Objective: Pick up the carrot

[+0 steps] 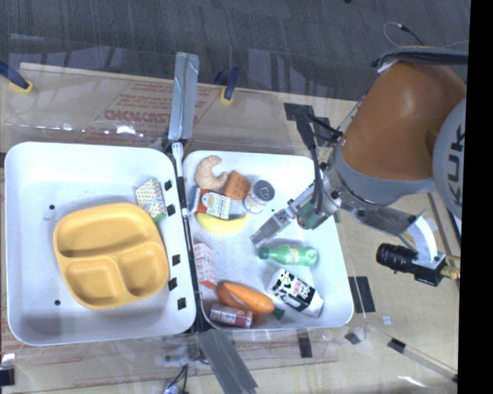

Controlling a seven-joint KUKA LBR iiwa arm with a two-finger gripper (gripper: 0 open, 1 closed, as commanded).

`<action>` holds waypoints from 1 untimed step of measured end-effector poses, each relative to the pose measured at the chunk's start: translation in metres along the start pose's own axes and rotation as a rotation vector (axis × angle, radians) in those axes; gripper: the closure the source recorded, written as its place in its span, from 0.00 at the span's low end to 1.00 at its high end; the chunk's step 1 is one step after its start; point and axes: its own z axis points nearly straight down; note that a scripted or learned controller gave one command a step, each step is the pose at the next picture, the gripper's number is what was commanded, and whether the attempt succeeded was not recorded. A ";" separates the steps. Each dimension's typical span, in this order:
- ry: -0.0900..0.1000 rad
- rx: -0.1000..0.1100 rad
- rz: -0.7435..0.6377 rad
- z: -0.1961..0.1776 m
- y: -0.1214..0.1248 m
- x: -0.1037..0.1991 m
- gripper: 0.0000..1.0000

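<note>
The carrot (245, 296) lies on its side near the front edge of the right bin (337, 260), wedged between a small red packet (230, 316) at the front wall and a black-and-white carton (295, 292) beside its tip, so it probably has little free room around it. The tool (271, 227) hangs over the bin's middle, just above a green bottle (289, 254) (whether it is wide or narrow I cannot tell), well short of the carrot. The left bin (27, 225) carries a yellow tray (109, 254).
</note>
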 end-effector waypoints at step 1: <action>0.005 0.006 0.007 0.111 -0.020 -0.029 0.00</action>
